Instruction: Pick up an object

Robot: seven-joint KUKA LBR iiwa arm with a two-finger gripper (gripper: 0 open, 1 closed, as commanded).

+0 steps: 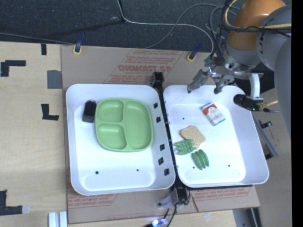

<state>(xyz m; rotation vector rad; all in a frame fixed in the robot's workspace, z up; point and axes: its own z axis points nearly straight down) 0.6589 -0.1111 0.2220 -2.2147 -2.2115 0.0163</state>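
Note:
My gripper [207, 83] hangs over the far edge of the right bin [236, 174], its two fingers spread apart with nothing between them. Below it in that bin lie a small red, white and blue box [213, 113], a tan slice of bread [192, 134], a leafy green vegetable [184, 147] and a green pea pod [200, 159]. The box is the nearest item, a short way toward the front from the fingers.
The left bin [113, 181] holds a green divided plate [124, 125] and a small black block [89, 111] at its left. A black divider [162, 126] runs between the bins. Cables trail over the dark mat behind.

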